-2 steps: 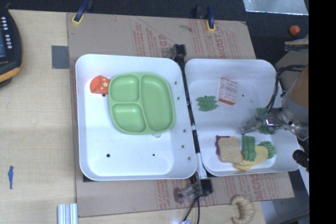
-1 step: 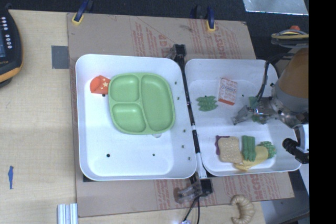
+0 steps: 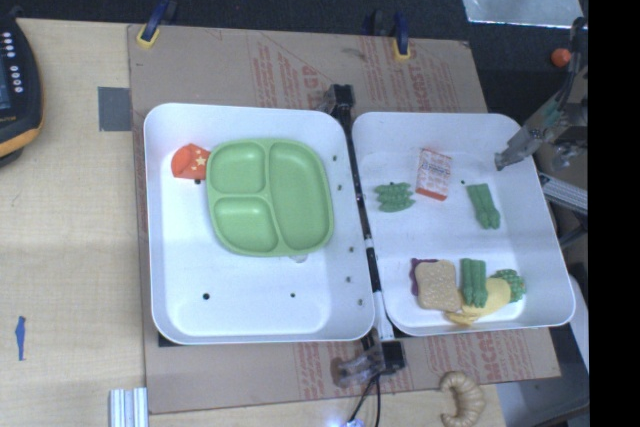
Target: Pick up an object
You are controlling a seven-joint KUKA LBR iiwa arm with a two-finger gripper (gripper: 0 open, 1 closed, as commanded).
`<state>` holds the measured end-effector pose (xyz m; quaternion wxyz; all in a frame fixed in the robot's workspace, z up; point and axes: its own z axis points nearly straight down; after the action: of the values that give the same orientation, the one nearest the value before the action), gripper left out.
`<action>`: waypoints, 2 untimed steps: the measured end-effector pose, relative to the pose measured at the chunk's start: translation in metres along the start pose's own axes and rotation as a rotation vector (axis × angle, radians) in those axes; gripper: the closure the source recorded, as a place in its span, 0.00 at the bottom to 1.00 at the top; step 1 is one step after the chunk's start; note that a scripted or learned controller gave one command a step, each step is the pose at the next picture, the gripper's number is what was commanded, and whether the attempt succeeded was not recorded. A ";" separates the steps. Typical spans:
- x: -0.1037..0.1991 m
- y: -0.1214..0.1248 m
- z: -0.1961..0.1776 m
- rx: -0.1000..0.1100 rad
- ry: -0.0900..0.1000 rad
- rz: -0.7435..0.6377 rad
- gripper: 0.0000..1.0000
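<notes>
The pincer (image 3: 503,160) sits at the right bin's (image 3: 400,130) upper right edge, above the rim and well apart from anything inside. Whether it is wide or narrow cannot be told at this size and angle, and nothing shows in its grip.

The right bin offers the candidates. Nearest is a green bean piece (image 3: 484,205), lying alone on bare white floor just below and to the left of the pincer. Further left rest a small red-and-white packet (image 3: 434,174) and a green pea pod (image 3: 394,196), apart from each other. Along the bin's lower edge a slice of bread (image 3: 437,285), another green stick (image 3: 473,281), a yellow piece (image 3: 480,308) and a leafy green bit (image 3: 509,284) crowd together, touching. The left bin (image 3: 180,310) holds a green divided plate (image 3: 270,196) with a red toy (image 3: 189,161) against its upper left edge.

The step in hand looks like the approach. The lone green bean piece is probably the best choice: it is close and clear on every side. A good grasp would likely come straight down over its middle, closing across its narrow width. The crowded corner risks catching two things or nudging them against the wall.
</notes>
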<state>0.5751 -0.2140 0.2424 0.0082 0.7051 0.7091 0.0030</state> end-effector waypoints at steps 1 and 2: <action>0.004 -0.003 0.072 0.024 0.009 0.001 0.00; 0.005 0.001 0.156 0.027 0.010 0.000 0.00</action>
<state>0.5790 -0.2104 0.0866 -0.0049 0.7053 0.7089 -0.0030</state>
